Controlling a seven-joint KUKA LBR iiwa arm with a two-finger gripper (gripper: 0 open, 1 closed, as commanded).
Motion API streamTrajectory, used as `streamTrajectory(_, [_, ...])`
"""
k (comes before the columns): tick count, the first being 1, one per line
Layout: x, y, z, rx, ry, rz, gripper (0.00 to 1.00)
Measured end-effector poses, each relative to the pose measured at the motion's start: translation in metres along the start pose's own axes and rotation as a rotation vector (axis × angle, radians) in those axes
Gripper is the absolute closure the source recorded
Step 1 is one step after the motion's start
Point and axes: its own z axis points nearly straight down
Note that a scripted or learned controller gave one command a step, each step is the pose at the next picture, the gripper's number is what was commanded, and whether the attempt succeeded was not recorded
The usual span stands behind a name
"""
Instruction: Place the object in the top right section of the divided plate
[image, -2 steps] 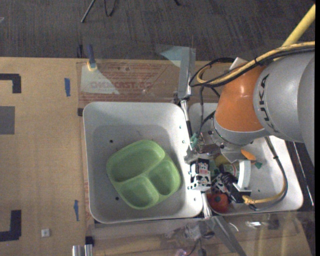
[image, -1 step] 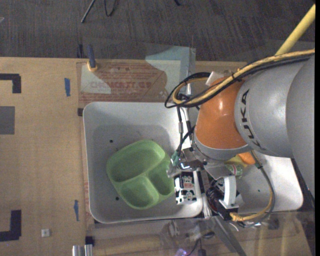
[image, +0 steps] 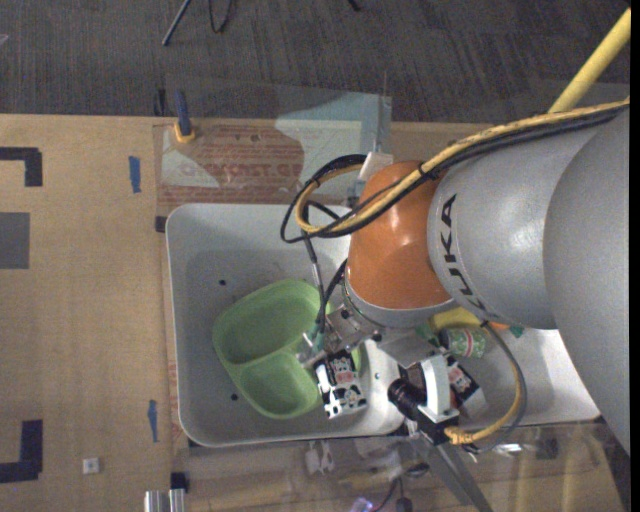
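1. The green divided plate (image: 268, 345) lies in the left part of the white bin (image: 190, 300), at the frame's centre left; a ridge splits it into sections, an upper one and a lower one being plain to see.
2. The arm (image: 500, 230) comes in from the right and covers the bin's middle. The pincer (image: 335, 345) sits at the plate's right rim, under the orange band (image: 395, 245).
3. Whether the pincer is spread or pressed together, I cannot tell; no object shows between its tips.
4. The plate lies just left of the pincer, so the upper section on the plate's right side is probably close under it.
5. A small black-and-white printed box (image: 342, 385) lies below the pincer; its print is unreadable.
6. The arm reads "KUKA".
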Motion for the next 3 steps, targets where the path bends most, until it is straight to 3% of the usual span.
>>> streamTrajectory(1, [0.000,0.000,0.000,0.000,0.000,0.001,0.00])
streamTrajectory(2, [-0.001,0.001,-0.010,-0.003,0.000,0.001,1.00])
streamTrajectory(3, [-0.001,0.001,-0.010,-0.001,0.000,0.002,0.00])
